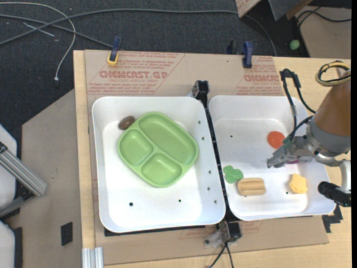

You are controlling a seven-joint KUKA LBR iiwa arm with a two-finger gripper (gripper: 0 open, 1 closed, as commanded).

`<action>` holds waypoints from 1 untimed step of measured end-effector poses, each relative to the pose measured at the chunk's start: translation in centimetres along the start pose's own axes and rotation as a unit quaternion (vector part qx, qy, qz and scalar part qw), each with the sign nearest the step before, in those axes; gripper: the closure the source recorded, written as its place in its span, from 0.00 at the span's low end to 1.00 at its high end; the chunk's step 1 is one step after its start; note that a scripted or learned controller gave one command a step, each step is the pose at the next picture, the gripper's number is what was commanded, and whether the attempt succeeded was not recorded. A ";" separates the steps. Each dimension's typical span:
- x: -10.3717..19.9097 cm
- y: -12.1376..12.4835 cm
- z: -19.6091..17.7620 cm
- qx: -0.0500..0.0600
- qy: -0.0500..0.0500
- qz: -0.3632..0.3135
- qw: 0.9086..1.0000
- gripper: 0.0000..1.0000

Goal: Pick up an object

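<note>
Table [167,66]: a board printed with red lettering, carrying 2 shallow white bins side by side; 2 blue clamps sit on its far edge.
Left bin [111,205]: holds a green divided plate [158,148] with 3 compartments, lying slightly turned near the bin's middle.
Brown lump [126,122]: a small dark oval piece touching the plate's far-left rim, resting on the bin floor.
Right bin [245,113]: holds 4 small items, all in its near and right half.
Orange-red piece [275,139]: round, just beside the pincer on its far-left side.
Green piece [232,175]: leafy shape by the bin's left wall, just beside the tan roll.
Tan roll [251,186]: bread-like, lying flat, near the bin's front wall.
Yellow piece [298,184]: blocky, near the front-right corner, just in front of the pincer and apart from it.
Arm [337,116]: comes in from the right, orange band above a grey wrist, reaching low over the right bin.
Pincer [277,161]: dark fingers point left and down toward the bin floor, between the orange-red piece and the yellow piece; whether they are apart or together I cannot tell, and nothing is seen between them.
</note>
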State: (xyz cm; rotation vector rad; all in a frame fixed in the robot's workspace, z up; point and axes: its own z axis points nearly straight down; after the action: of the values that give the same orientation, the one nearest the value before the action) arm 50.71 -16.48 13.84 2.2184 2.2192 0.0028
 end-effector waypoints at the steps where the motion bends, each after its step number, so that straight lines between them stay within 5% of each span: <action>1: -0.7 -0.6 -5.8 -0.001 -0.001 0.000 1.000 1.00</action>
State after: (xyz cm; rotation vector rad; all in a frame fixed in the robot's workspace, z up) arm 50.12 -17.13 19.65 2.2170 2.2173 0.0039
